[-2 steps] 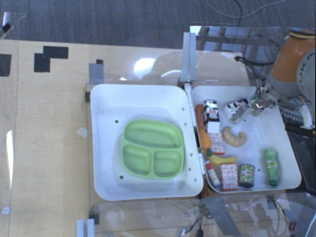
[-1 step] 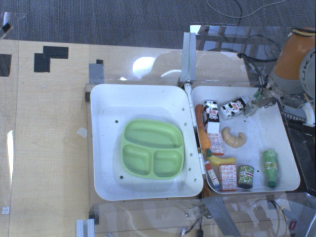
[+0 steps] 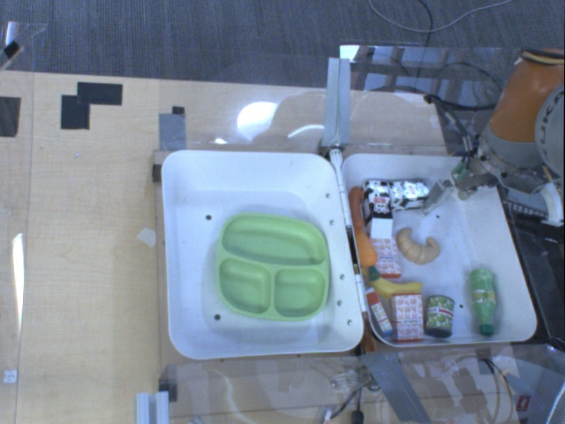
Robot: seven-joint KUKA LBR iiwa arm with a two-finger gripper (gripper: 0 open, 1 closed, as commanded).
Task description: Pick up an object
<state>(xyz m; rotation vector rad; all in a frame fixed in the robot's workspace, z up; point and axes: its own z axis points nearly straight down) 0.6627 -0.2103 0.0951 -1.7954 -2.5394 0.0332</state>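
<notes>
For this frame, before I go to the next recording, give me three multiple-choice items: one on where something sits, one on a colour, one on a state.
1. Where does the divided plate lie?
A. in the left bin
B. in the right bin
C. on the bench outside the bins

2. What colour is the bottle near the right bin's front corner?
A. red
B. green
C. blue

3. What is the state of the croissant?
A. lifted clear of the bin
B. lying on the plate
C. lying on the bin floor, apart from the gripper

Answers:
1 A: the plate lies in the middle of the left bin, and nothing lies on it.
2 B: the bottle is green all over.
3 C: the croissant lies flat on the white floor, while the gripper is further back, near the foil-wrapped packet.
</notes>
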